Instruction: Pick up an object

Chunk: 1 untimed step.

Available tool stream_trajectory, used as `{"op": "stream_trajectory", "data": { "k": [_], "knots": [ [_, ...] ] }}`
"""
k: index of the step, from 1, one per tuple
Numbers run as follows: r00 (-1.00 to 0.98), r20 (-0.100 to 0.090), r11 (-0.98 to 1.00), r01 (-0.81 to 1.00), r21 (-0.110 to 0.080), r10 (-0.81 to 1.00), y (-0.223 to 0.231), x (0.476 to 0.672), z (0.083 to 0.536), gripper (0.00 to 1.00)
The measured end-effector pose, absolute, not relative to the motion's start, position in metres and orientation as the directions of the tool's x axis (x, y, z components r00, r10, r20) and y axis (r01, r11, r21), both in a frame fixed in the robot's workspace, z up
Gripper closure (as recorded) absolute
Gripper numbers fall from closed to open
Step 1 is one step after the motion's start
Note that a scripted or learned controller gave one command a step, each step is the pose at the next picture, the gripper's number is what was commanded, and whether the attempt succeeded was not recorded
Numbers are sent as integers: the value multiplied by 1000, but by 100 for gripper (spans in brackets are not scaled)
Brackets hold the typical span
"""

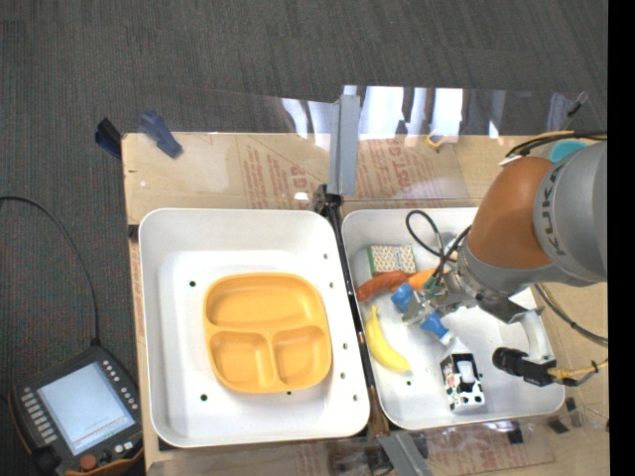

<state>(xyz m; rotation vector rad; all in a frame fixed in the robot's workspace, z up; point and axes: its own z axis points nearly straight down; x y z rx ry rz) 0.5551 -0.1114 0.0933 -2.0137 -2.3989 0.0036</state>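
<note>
1. Camera view: two shallow white bins sit side by side on a brown bench, the left bin [159, 266] and the right bin [516, 405], with a grey upright post [346, 147] rising from the seam between them at the far edge.
2. The left bin holds a yellow divided plate [266, 327], lying flat near the middle, its three compartments facing up.
3. The arm [541, 226] reaches in from the right over the right bin, its orange band above the wrist, with black cables looping beside it.
4. The gripper [425, 310] hangs low over the middle of the right bin, pointing down towards the left; it is too small and cluttered to tell how the claw stands, apart or together.
5. Just beside the gripper lie an orange carrot-like object [382, 286] and a small blue object [438, 326], the blue one touching or nearly touching the gripper tip; I cannot tell which.
6. A banana [385, 343] lies near the left wall of the right bin, just below the carrot-like object.
7. A green-and-white patterned packet [392, 258] lies at the far side of the right bin.
8. A small black-and-white box [463, 381] lies near the front edge of the right bin, well apart from the gripper.
9. On the floor at lower left, a handheld control pendant [74, 410] with a pale screen rests, its black cable curving upward.
</note>
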Motion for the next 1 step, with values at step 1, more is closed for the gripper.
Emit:
{"op": "stream_trajectory", "data": {
  "k": [1],
  "knots": [
    [-157,2,157,988,-4,988,-77,576,186,100]
  ]
}}
